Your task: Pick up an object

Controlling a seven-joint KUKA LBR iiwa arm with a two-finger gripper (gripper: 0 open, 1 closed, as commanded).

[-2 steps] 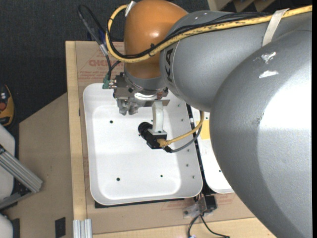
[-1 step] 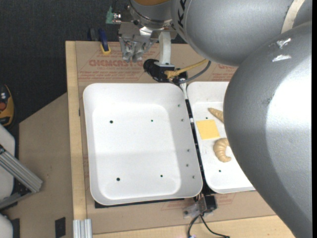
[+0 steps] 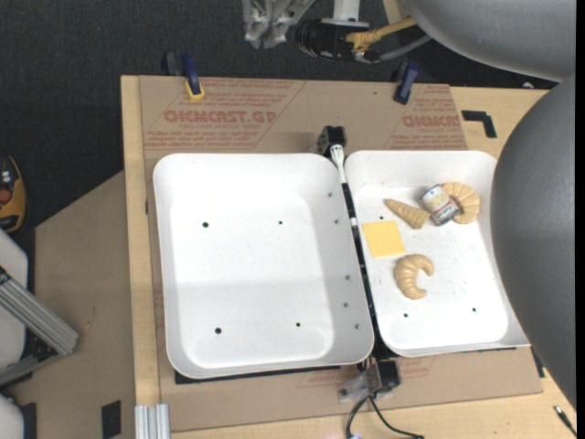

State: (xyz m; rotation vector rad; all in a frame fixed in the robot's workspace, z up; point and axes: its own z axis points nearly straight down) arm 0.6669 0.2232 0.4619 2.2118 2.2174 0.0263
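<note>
While my arm (image 3: 541,245) bulges in from the right side of the frame as a big grey blur, it covers the right rim of the right bin (image 3: 439,344) and part of the brown board (image 3: 228,112) under both bins. My gripper (image 3: 270,12) sits at the top edge of the frame, left of centre, over the dark floor and well apart from either bin. It is cut off by the frame and smeared (a pale metallic shape, little more), so I cannot tell whether it is open or closed, and I see nothing held in it.

Everything I could pick lies in the right bin. A croissant (image 3: 414,275) lies near the middle, with a flat yellow square (image 3: 383,238) just above and left of it. Further up, a tan cone-shaped piece (image 3: 407,212) points left. Beside it a small can (image 3: 441,204) lies on its side against a second pastry (image 3: 465,198), which it partly hides. The left bin (image 3: 256,245) touches the right one along the centre seam.
</note>
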